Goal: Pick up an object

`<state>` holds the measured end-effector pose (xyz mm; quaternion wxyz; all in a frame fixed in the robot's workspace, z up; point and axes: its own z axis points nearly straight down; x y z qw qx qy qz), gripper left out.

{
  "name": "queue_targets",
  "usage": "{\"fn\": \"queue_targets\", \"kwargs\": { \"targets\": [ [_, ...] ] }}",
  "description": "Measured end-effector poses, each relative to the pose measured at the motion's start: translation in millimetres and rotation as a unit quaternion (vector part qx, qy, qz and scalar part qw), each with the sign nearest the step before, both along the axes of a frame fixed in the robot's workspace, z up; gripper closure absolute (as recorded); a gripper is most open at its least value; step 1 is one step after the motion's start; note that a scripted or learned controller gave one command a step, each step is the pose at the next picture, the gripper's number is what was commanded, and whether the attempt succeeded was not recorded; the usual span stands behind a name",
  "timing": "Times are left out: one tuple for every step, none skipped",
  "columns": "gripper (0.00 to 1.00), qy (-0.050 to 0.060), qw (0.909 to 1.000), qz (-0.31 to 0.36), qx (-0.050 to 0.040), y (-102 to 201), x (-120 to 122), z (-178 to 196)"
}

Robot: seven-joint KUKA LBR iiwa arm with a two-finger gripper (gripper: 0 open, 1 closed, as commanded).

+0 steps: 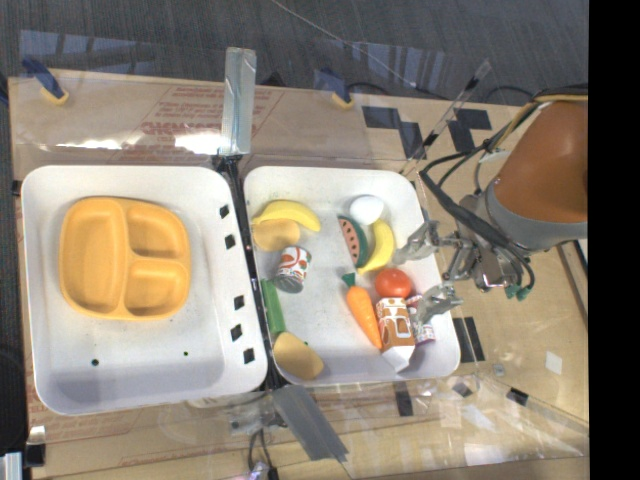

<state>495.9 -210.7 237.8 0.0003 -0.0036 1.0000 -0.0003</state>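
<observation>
I work from the biggest thing down. The counter (300,118) is light wood colour, covered with clear plastic sheet and strips of tape, and behind it at the far side the floor is dark. On it stand two white bins, touching side by side. The left bin (60,368) carries a yellow divided plate (125,258) and little else. The right bin (330,183) holds all the things I can choose.

My arm comes from the right, and my hand (432,268) hangs over the right edge of the right bin. The fingers stand apart, with nothing between them: one finger is toward the far side near the yellow banana, the other on the near side, just beside the small carton (397,326).

I judge that I am in the approach step and no object is taken yet. The nearest things are the carton, the red tomato (394,282) and the orange carrot (362,316), which lie close together. To do it well, I should choose one thing with free space on both sides; the carton at the bin wall seems a good choice. I should come down straight, so the fingers do not hit the rim or push the neighbours.

Further left lie a second banana (288,214), a small can (291,268) and a green vegetable (273,306).
</observation>
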Motion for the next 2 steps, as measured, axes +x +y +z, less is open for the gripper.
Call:
{"fn": "queue_targets", "kwargs": {
  "targets": [
    [0.00,0.003,0.9923,0.124,0.0021,13,13,-139],
    [1.00,-0.001,0.9918,0.127,0.0001,14,17,-125]
  ]
}}
